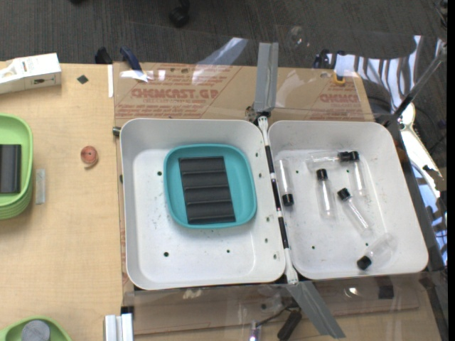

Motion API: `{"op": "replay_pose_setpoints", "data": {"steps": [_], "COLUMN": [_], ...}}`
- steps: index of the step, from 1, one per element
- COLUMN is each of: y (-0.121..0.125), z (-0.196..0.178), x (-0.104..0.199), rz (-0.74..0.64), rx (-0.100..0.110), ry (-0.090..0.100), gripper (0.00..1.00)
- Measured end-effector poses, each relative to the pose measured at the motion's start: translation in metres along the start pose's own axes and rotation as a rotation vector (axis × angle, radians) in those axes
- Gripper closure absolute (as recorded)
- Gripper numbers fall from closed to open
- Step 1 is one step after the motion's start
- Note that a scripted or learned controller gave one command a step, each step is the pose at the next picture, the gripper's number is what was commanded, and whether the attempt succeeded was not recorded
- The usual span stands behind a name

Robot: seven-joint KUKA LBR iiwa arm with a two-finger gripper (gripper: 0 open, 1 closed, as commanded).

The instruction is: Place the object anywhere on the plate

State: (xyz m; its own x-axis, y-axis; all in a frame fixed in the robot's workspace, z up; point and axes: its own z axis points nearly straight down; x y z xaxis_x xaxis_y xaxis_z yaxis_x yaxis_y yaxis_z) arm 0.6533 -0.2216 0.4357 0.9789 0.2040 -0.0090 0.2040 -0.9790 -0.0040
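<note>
Wooden bench carrying two white bins: teal plate (210, 186) waits mid-left bin (142, 247), clear capped tubes (348, 203) scattered across right bin (405, 254), likely awaiting pickup.

Teal plate (243, 190) bears a black ribbed block (206, 189); clear tubes (353, 212) have black caps.

cardboard sheet (213, 91) | red print "CHEMCAST GP" | repeated at right, partly readable

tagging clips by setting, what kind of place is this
Probably a robotics lab bench: two white bins side by side on a wooden table, clear vials as test objects, office-chair castors on grey carpet.
</note>
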Motion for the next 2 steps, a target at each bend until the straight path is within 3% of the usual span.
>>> {"op": "replay_pose_setpoints", "data": {"steps": [2], "y": [0.0005], "z": [-0.0006], "x": [0.0011], "rz": [0.001], "rx": [0.0], "ry": [0.001], "gripper": [0.0]}}
